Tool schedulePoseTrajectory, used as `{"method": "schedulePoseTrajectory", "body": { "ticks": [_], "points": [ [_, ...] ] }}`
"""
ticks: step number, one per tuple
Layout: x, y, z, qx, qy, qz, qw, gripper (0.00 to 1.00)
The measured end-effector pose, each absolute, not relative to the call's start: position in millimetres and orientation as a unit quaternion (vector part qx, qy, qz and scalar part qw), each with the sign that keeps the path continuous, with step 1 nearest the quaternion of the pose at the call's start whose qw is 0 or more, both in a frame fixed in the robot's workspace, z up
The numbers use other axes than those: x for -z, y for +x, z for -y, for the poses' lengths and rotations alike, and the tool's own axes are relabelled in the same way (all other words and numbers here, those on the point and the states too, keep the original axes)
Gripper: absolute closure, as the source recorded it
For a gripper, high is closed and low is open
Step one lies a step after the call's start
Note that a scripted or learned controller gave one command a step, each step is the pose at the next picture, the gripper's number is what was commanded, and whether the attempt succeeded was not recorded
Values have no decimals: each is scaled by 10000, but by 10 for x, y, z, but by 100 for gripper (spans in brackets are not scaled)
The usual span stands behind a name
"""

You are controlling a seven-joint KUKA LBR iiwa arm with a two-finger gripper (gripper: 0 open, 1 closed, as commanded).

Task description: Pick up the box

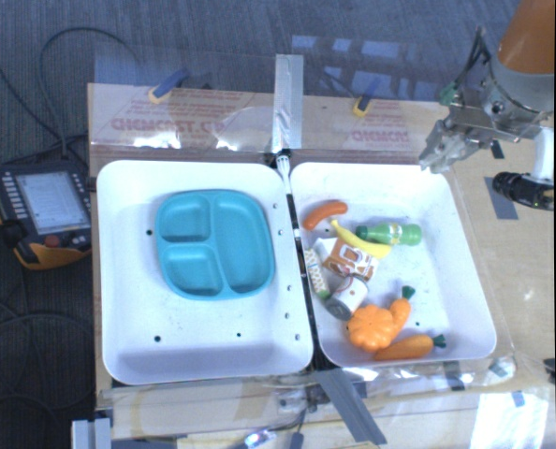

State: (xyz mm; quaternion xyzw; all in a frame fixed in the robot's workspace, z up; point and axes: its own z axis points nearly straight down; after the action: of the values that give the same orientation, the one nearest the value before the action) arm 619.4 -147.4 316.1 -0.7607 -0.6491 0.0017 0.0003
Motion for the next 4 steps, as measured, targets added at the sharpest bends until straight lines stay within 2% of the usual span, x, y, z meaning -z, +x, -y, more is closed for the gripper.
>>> {"method": "schedulePoseTrajectory", "body": {
  "ticks": [1,2,3,4],
  "points": [
    [-4342,6289,2158,-15,-7918,6108,-11,100],
    [-4431,6296,2152,-37,-7916,6110,-21,100],
    [-4334,6030,1631,-12,-8353,5498,7,100],
    [-4421,6038,1623,-27,-8347,5508,8,100]
  ]
}}
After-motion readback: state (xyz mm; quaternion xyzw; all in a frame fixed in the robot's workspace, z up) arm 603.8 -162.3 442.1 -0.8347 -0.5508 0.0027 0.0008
